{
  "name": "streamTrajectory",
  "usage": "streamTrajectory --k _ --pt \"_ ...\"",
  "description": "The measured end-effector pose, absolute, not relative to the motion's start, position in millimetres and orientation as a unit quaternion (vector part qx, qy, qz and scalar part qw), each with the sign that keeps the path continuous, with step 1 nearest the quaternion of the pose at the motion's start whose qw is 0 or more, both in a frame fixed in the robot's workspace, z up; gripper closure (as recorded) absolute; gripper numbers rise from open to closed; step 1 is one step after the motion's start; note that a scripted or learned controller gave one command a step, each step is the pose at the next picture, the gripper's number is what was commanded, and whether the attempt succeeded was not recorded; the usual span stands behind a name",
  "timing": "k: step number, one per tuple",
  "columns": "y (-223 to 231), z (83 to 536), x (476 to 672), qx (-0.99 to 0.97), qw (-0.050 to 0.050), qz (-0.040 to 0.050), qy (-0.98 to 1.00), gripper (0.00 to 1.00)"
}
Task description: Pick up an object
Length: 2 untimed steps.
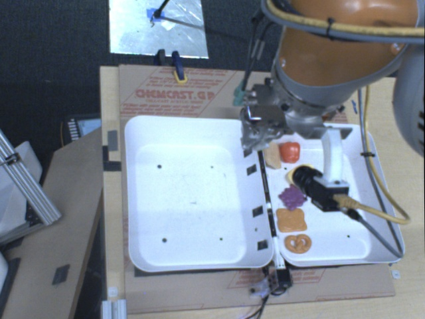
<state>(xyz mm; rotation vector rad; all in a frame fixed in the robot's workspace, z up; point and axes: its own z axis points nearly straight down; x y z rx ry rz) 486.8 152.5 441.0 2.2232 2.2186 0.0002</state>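
Toys (293,198) cluster in your right bin (358,244); gripper (254,135) hangs nearby, finger state impossible to tell.

In the right white bin (372,244), a small red tomato-like toy (289,152) lies beside a tan bread-like piece (272,157). Nearer the bin's front edge sit a purple grape-cluster toy (291,197), then a flat orange toast-shaped piece (291,220), then a brown pretzel toy (297,244).
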Motion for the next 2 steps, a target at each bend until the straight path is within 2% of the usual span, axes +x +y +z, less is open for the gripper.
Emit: streamTrajectory --k 1,2 --pt "157 541 486.7 0.706 0.003 0.0062 0.709 1.0" --pt "202 535 485.9 0.704 0.0 0.0016 0.71 1.0"
